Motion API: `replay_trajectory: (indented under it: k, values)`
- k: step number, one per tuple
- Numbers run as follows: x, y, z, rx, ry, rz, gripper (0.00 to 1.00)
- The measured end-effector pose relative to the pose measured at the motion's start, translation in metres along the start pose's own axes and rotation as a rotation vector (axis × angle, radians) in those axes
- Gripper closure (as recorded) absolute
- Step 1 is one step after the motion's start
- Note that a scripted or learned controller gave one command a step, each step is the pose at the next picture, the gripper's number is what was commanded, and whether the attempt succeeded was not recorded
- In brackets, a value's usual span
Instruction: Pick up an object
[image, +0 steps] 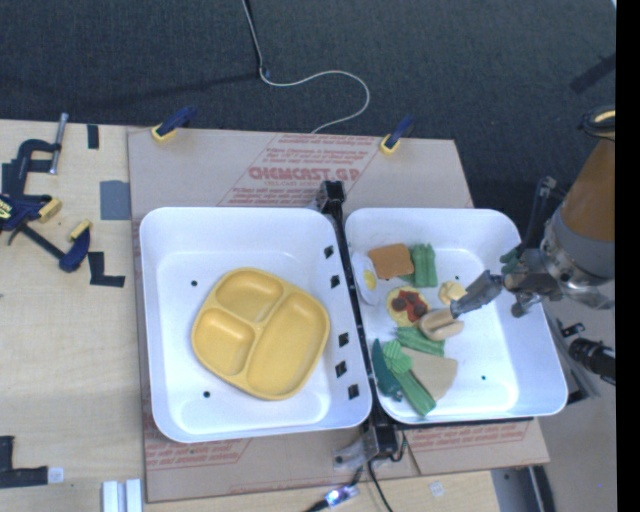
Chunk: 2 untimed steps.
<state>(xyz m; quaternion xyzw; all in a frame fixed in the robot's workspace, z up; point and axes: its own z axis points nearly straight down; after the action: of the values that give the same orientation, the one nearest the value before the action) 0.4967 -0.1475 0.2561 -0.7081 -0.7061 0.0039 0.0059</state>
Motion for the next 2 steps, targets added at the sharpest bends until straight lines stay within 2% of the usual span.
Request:
replay_trajectory:
  k: [1, 2]
  values:
    - [0.000, 0.002, -0.006, -0.012, -0.002, -0.004, 0.00]
    - [0.002, 0.003, 0.037, -0.008, -0.002, -0.003, 0.00]
